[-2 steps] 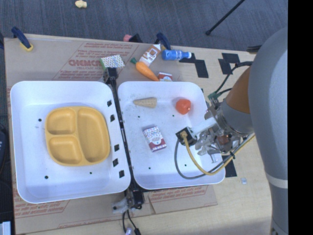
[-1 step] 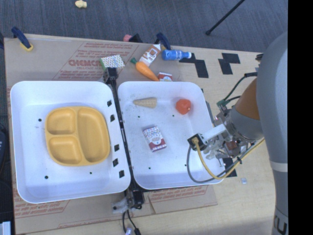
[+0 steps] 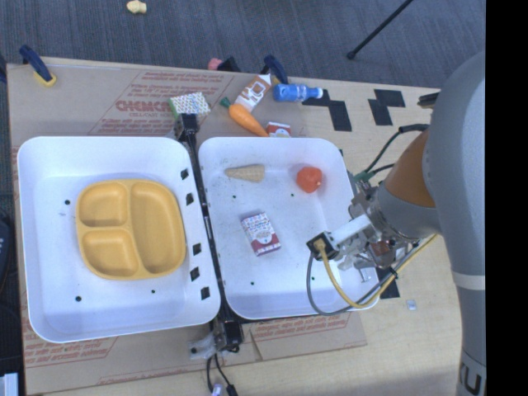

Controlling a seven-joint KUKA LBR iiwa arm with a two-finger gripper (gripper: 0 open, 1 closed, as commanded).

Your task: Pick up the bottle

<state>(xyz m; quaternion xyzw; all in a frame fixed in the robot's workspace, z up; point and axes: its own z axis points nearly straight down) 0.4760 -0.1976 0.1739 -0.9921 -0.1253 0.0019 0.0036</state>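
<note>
Reaching for the bottle (image 3: 296,93) well starts from where the arm (image 3: 450,188) sits now, low at the right edge of the right bin (image 3: 272,299), with the gripper (image 3: 356,252) hanging over that bin's right rim amid a yellow cable loop (image 3: 334,291); whether anything sits in the gripper, or how wide it stands, I cannot tell from this slant, since the wrist body and cables hide that part. Nearest to it inside the bin lies a small red-and-white carton (image 3: 260,233), then farther up a red ball-like fruit (image 3: 309,179) and a tan cone-shaped piece (image 3: 246,172); none of these is the target. In the left bin (image 3: 41,304) a yellow divided plate (image 3: 130,228) rests by itself. The bottle is beyond all this, outside both bins, lying on its side on the cardboard just past the right bin's far rim, blue-bodied with a pale cap end pointing right. Near it are a toy carrot (image 3: 247,120), a small white-and-orange bottle-like toy (image 3: 254,92) and a red-and-white packet (image 3: 279,128), so I judge the approach should rise clear of the rim, travel to the far side, and come down square across the blue body, closing across its narrow width, keeping away from the carrot and the blue clamp (image 3: 274,67) beside it.
</note>
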